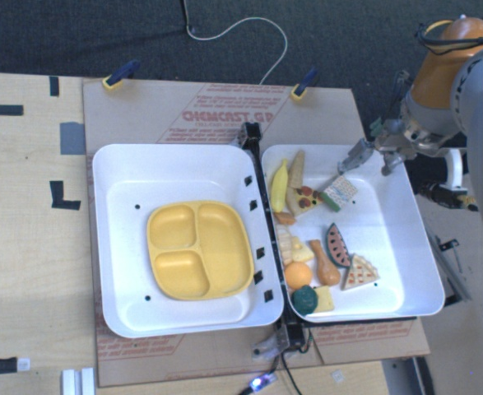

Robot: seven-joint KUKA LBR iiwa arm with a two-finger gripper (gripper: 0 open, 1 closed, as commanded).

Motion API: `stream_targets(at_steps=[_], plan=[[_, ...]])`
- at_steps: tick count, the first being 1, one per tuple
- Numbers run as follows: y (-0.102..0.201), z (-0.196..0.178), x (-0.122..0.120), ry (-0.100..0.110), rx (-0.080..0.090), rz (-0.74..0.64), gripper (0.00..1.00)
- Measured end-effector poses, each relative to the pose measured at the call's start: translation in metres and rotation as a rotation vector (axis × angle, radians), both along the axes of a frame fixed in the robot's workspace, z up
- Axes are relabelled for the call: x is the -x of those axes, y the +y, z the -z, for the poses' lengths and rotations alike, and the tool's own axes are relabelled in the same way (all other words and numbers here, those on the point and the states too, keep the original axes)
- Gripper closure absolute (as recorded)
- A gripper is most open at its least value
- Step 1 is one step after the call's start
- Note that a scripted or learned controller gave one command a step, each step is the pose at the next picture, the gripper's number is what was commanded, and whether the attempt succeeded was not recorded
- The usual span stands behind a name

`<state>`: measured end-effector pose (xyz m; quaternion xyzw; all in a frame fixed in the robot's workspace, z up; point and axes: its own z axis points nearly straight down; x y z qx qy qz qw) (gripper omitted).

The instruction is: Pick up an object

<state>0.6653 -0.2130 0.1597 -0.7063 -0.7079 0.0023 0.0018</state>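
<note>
Pincer (371, 161) spread above the right bin's (414, 220) far edge, gripping nothing; wrapped sandwich (339, 192) lies just below-left.

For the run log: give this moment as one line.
phase: approach | gripper: over right bin far edge, nothing held | nearest: small green-white packet | yellow tray: left bin

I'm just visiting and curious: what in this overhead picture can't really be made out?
- Gripper: small and blurred above the right bin, so open or shut is unclear.
- Arm: cut off by the right edge.
- Toy food pile: pieces overlap; several are too small to name.
- Yellow divided tray: plain, but any marks are too fine.
</note>
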Motion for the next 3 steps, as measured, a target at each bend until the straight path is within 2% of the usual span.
stream_targets(at_steps=[1, 2, 3], plan=[[0.006, 0.063, -0.003, -0.001, 0.000, -0.001, 0.00], [0.008, 0.076, -0.003, -0.004, 0.002, -0.001, 0.00], [0.008, 0.064, -0.004, -0.006, 0.004, -0.002, 1.00]])
